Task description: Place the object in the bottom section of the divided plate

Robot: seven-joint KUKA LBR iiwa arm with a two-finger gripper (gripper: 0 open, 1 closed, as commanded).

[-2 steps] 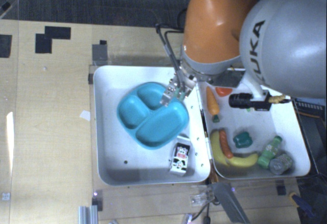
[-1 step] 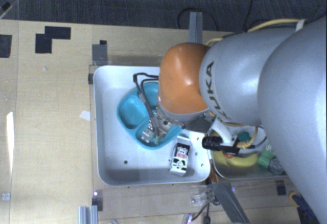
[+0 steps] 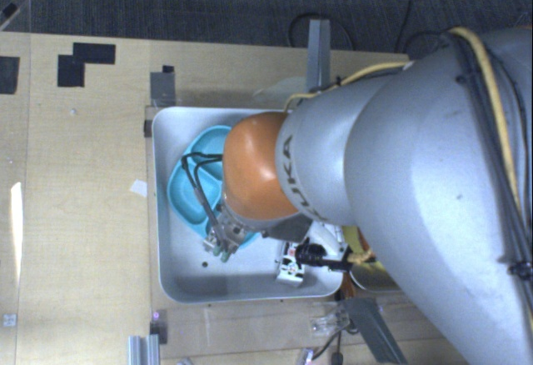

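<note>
A light blue divided plate lies in the left part of the white bin. My arm's orange band and grey body cover the plate's right half. My gripper reaches down at the plate's lower right edge, its tip just above the bin floor. Black cables run from the wrist across the plate. I cannot make out any object between the plate and the gripper, or on the visible parts of the plate.
The arm hides the bin's right side and everything beyond it. Black tape marks sit on the wooden bench at upper left. Metal posts stand at the bin's corners. Bare bench lies left of the bin.
</note>
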